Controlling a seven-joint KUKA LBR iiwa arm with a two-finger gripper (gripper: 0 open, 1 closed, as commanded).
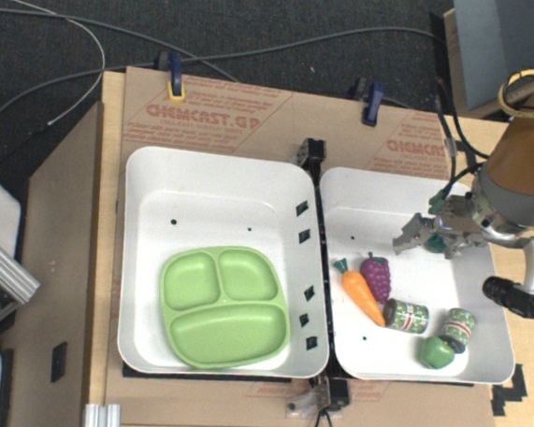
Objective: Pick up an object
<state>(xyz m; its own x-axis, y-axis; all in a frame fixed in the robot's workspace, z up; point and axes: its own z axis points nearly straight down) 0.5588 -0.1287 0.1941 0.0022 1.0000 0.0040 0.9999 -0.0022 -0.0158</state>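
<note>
My gripper (pixel 430 244) hangs over the back of the right bin (pixel 381 195), its two grey fingers spread open with nothing between them. In front of it and a little to the left lie a purple bunch of grapes (pixel 376 277) and an orange carrot (pixel 362 297), touching each other. A small can with a green and red label (pixel 407 316) lies at the carrot's right end. Further right are a second small can (pixel 459 326) and a green round fruit (pixel 437 352), close together near the bin's front right corner.
The left bin (pixel 157 183) holds a light green divided plate (pixel 225 307) in its front half. A black divider (pixel 312 250) runs between the bins. The arm's orange band (pixel 533 130) and grey wrist stand over the right bin's far right side.
</note>
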